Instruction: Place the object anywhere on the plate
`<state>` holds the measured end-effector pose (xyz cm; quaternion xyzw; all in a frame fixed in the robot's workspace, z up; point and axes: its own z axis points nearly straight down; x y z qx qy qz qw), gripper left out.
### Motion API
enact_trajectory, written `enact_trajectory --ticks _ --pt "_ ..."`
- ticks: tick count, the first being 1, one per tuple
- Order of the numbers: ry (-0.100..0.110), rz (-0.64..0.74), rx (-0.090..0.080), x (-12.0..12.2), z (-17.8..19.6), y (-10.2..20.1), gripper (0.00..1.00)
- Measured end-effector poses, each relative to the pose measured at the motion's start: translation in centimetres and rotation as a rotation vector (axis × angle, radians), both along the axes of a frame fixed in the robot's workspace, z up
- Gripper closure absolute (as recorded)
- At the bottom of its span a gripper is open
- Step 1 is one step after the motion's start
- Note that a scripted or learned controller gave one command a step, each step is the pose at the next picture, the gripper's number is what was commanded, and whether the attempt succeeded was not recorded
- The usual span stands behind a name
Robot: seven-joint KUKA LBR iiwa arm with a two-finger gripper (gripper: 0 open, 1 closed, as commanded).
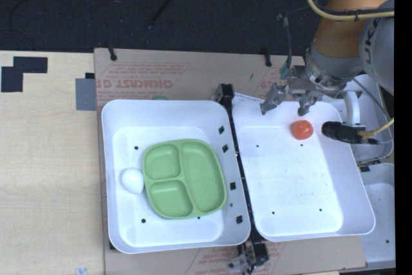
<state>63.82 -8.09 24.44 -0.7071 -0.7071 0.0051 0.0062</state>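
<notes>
Right now the gripper (288,104) is hanging over the far edge of the right bin (309,203), with its two fingers (269,102) spread apart and nothing between them. The ball (302,130), small and orange-red, is sitting on the bin floor just below and a little to the right of the gripper, near it but not touching. The plate (185,178), green with three sections, is lying far off to the gripper's left, in the left bin (122,132), and a white egg (132,180) is resting against the plate's left side. The step in hand looks like the grab, so the task is only beginning. To do it well, the arm should be lining its fingers up so the ball is sitting right in the middle of the gap, then going down low before squeezing. The ball looks round and smooth, so it may be rolling away if one finger bumps it first.
</notes>
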Motion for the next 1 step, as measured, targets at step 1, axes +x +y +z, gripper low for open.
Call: enact_trajectory --ticks 1 --pt "-0.012 0.002 -0.001 0.22 0.77 -0.01 0.0"
